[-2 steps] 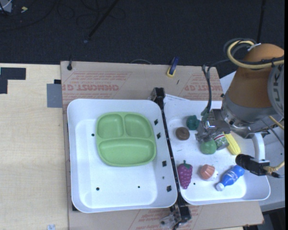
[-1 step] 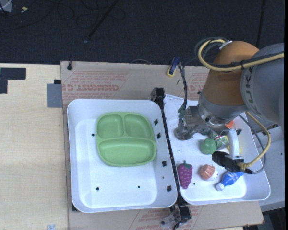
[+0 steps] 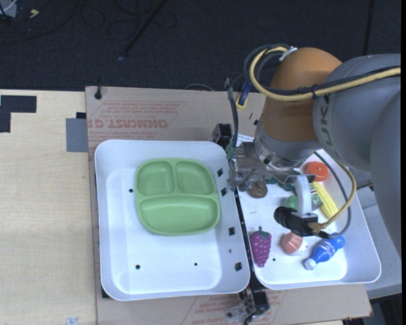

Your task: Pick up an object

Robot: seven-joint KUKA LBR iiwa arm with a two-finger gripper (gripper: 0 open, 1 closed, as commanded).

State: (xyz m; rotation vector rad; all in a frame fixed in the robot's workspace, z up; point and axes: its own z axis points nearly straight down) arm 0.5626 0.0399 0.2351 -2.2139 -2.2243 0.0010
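Your gripper (image 3: 247,176) sits at the far left corner of the right bin (image 3: 284,271), pressed in close to the wall that it shares with the left bin (image 3: 162,263). From this slanted view you cannot tell whether it is open or closed, and nothing can be seen held in it. The closest candidate is the small brown round piece (image 3: 258,189), which lies just beside the gripper on the side toward the bin's middle and a touch nearer the camera. It looks round, so you probably have no long axis to line up with. What matters is the short sideways shift away from the wall. The purple grapes (image 3: 260,246) lie further down along that same wall, with their long axis running roughly parallel to it. The pink cup-shaped toy (image 3: 292,242) and the blue bottle (image 3: 323,251) sit near the front edge, well apart from the gripper. The green divided plate (image 3: 176,196) in the left bin is across the wall. Judge the brown piece the likeliest pick. Watch the wall, though — a drift toward it could foul the descent.
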